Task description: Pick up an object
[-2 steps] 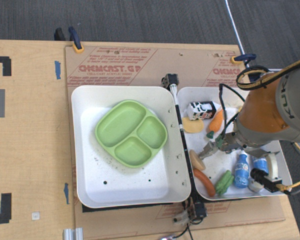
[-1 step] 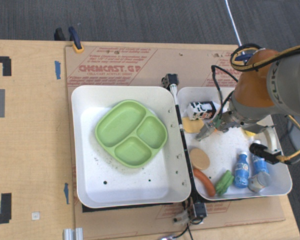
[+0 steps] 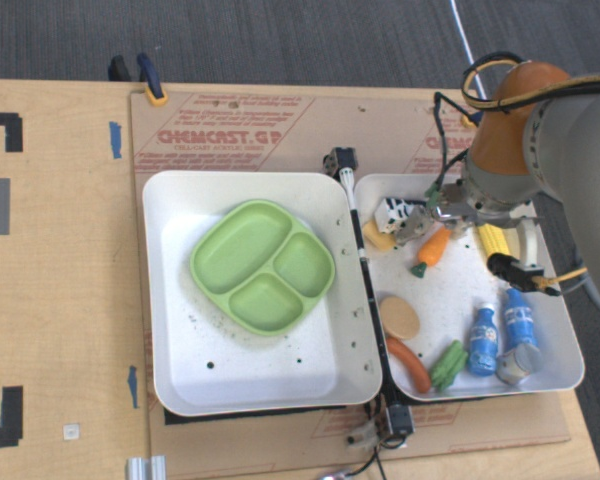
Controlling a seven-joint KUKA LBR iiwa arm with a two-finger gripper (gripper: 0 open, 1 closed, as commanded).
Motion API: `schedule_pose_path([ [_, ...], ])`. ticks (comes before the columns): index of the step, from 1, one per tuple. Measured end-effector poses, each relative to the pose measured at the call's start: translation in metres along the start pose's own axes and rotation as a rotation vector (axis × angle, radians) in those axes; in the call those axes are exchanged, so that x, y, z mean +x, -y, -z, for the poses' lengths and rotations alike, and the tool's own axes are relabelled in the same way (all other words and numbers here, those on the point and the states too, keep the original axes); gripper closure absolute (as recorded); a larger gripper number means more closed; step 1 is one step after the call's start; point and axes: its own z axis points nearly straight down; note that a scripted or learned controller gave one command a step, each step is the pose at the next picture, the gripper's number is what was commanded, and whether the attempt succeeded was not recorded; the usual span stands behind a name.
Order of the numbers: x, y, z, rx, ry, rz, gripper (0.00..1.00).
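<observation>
Orange toy carrot point(image 3: 432, 248) with a green stalk end is seen lying at a slant in the upper middle of the right white bin point(image 3: 450, 298), its green tip turned down and to the left. The gripper point(image 3: 423, 225) is held low, just above and beside the carrot's orange end. Whether it is released or clenched cannot be told, nor whether the carrot is touched.

A black-and-white toy animal point(image 3: 395, 211) and a small yellow piece point(image 3: 378, 236) are found near the bin's upper left corner, close to the gripper. A yellow toy corn cob point(image 3: 492, 238) is placed to the right of the carrot.

Lower in the same bin, a round tan disc point(image 3: 399, 318) is set by the left wall, with a red-orange toy sausage point(image 3: 408, 363) and a green toy vegetable point(image 3: 446, 363) below it. Two blue plastic bottles point(image 3: 500, 333) are laid side by side toward the lower right.

The left white bin point(image 3: 180, 348) is occupied by a light green divided plate point(image 3: 263, 266). Both bins are carried on the wooden bench point(image 3: 60, 268).
</observation>
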Motion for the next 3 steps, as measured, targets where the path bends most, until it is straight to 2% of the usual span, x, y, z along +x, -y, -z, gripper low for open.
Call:
schedule_pose_path([
  [1, 0.000, 0.000, 0.008, 0.004, 0.003, 0.003, 1.00],
  [2, -0.017, 0.098, 0.001, -0.008, 0.004, 0.289, 1.00],
  [3, 0.023, 0.143, 0.083, -0.003, 0.001, 0.046, 1.00],
])
